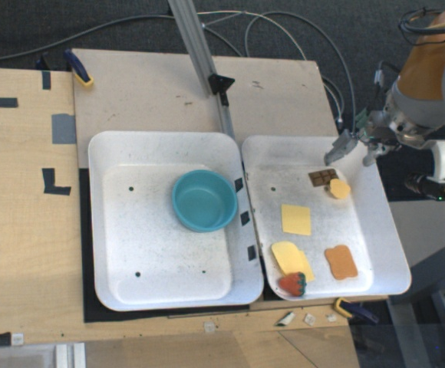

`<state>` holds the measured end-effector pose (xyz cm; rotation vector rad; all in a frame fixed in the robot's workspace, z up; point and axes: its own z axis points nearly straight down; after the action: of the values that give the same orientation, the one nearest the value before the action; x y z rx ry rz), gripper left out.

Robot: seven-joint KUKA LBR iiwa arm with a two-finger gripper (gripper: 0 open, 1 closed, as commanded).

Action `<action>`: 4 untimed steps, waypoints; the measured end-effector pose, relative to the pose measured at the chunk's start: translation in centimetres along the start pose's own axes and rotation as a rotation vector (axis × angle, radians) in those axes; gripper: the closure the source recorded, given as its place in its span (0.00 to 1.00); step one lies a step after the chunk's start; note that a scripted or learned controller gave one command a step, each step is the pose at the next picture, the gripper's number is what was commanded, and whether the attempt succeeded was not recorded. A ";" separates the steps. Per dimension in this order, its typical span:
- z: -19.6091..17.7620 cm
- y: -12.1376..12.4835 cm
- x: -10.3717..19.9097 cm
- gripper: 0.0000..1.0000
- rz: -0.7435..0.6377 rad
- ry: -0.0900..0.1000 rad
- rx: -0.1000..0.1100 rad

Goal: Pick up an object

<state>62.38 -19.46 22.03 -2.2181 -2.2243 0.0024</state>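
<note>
Camera view: the grey arm with its orange band enters from the right, and its two-finger gripper (355, 149) hangs over the far right corner of the right-hand shallow white bin (387, 240). The fingers stand spread apart, one pointing left at the bin's far wall, the other nearer the right rim; nothing lies between them. Just near of the gripper lie a small dark brown block (322, 177) and, touching it on its right, a rounded yellow piece (339, 189). Further toward the near side sit a flat yellow square (296, 220), an orange slab (341, 262), a pale yellow wedge (291, 257) and a red berry-like item (291, 284). The left-hand white bin (111, 205) holds a teal plastic bowl (204, 199). Judgement: the step in hand is the approach. The closest candidate is the rounded yellow piece, near of and slightly below the fingers, apart from them. A sound attempt would centre over it, descend with fingers astride, avoiding the brown block.
</note>
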 end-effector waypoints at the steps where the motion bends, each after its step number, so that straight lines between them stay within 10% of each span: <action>1: 0.0 0.0 0.0 0.00 0.000 0.000 0.000; 4: 12.4 0.4 -0.8 0.00 0.000 -0.009 -0.016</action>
<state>62.73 -20.32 9.65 -2.2304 -2.2366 -0.0050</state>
